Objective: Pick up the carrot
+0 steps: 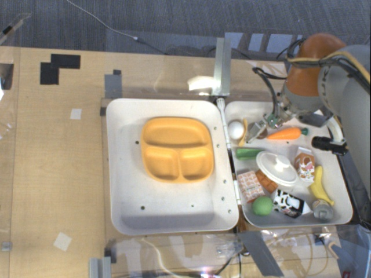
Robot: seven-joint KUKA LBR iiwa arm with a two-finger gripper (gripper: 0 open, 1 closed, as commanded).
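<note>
Now we note the gripper point(272, 120) low in the right bin point(346, 213), just left of the carrot point(285, 134), finger spread we cannot tell.

I see a yellow divided tray point(177, 148) in the left bin point(124, 213), and in the right bin point(346, 210) a white egg point(235, 130) at the far left, a banana point(319, 185) on the right, a white bowl point(277, 168) mid-bin and a green ball point(262, 206) near.
</note>
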